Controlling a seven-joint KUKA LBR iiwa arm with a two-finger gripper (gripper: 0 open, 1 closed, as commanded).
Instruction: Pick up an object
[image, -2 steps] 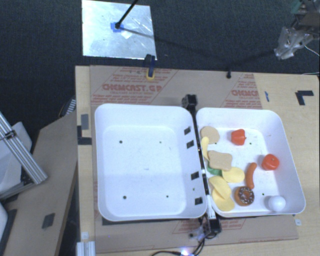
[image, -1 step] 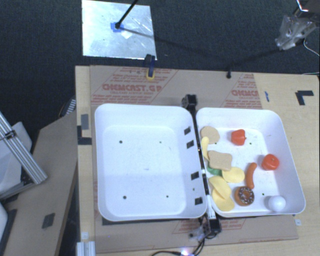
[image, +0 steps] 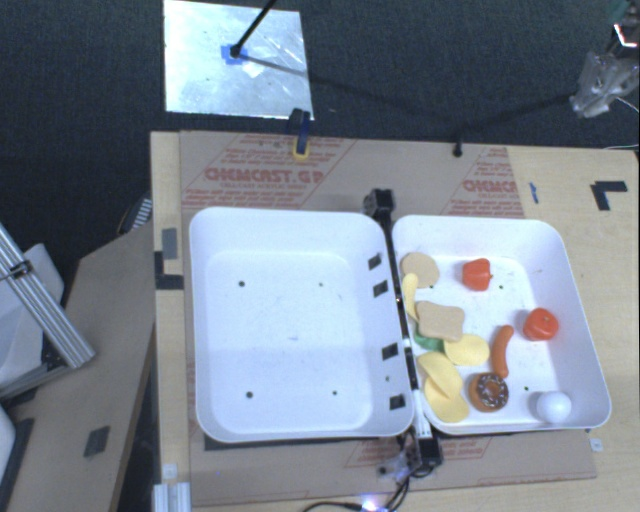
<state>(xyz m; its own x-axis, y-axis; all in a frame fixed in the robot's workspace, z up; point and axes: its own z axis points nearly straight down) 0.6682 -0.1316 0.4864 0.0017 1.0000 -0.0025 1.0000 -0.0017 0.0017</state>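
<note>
Toy food crowds the right bin (image: 570, 290). The hand (image: 604, 88) sits at the top right, well away; whether it is open or closed cannot be told. The red tomato (image: 541, 323) sits apart, likely light, hard and slippery; grasping across its middle seems best.

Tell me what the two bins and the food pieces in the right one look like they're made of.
The left bin and right bin look like moulded white plastic: smooth, rounded walls with a faint sheen. The doughnut, sausage and toast slice look like toy plastic or rubber, given their flat, uniform colours; the camera view is too coarse to be sure.
</note>
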